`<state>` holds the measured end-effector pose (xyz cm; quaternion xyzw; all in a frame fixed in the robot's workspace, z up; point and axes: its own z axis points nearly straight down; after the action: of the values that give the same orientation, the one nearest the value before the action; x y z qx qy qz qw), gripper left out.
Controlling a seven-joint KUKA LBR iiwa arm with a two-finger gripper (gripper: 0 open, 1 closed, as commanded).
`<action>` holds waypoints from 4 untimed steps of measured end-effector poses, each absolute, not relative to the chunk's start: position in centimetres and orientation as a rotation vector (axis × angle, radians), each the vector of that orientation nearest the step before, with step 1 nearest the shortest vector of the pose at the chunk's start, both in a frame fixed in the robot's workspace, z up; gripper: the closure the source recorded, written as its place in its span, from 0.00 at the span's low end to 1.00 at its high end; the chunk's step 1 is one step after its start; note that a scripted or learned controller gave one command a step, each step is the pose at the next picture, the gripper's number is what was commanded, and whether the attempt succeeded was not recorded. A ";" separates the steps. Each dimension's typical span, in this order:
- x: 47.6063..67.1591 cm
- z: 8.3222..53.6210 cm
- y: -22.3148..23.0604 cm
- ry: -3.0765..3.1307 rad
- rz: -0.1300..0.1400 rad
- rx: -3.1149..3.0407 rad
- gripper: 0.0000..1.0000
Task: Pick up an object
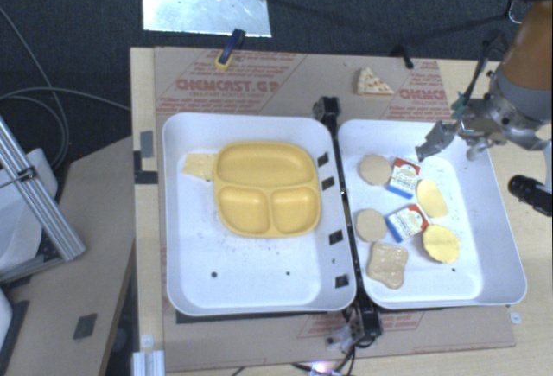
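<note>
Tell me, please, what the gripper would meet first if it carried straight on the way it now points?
The gripper points down and toward the left of the view. Probably it would first meet the round tan cookie in the right bin, or bare floor just short of it; depth is unclear.

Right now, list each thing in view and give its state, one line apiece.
Yellow divided plate: upright in the left bin, compartments bare.
Toast slice: flat in the right bin.
Two round crackers: flat, apart.
Two small cartons: lying down.
Pizza wedge: outside both bins, on the board.
Gripper: over the right bin's rear, holding nothing.
</note>
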<state>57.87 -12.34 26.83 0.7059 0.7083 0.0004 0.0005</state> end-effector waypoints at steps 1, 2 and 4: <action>65.6 18.2 -9.7 2.229 0.004 2.209 0.00; 62.8 9.9 -11.4 2.221 0.010 2.211 0.00; 66.8 10.5 -10.1 2.211 0.012 2.201 1.00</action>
<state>66.81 -10.08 10.50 0.7054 0.7087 0.0037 0.0111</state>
